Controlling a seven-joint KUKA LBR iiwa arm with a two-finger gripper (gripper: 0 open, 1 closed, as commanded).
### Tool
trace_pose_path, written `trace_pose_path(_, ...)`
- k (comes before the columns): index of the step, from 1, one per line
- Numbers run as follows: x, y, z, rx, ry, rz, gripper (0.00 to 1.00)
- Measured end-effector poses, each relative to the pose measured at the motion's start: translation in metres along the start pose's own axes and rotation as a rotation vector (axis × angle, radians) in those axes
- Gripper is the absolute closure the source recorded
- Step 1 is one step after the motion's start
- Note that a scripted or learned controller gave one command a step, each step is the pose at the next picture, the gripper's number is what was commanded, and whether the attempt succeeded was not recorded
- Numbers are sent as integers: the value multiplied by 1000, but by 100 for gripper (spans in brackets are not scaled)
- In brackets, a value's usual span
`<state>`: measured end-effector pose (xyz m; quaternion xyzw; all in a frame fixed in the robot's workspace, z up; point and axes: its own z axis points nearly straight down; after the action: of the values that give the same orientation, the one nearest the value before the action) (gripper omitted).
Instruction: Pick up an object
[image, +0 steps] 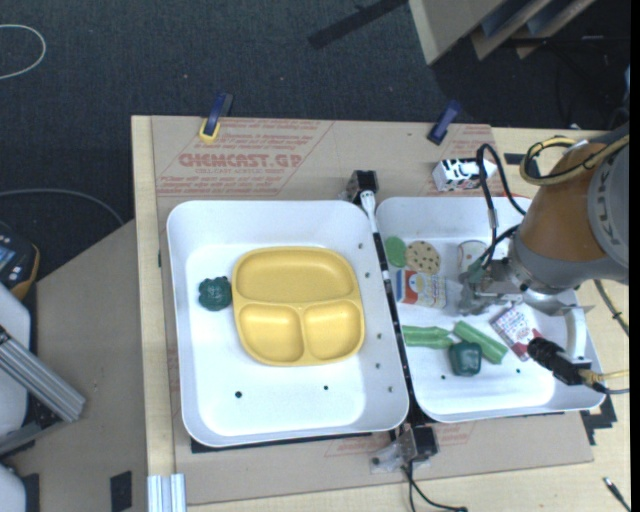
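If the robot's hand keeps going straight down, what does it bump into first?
Probably the white floor of the right bin: the hand points down beside the cookie card, though depth is unclear.

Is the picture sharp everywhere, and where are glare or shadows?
Camera view: light even, shadows soft; the yellow tray and green objects are fairly sharp; the white bins look bright, hiding detail; the end effector is somewhat blurred, fingers indistinct.
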<state>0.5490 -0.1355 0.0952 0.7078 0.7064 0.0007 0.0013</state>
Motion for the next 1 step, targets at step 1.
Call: trace_pose_path(1,5,9,-48,-4,-1,-4,100)
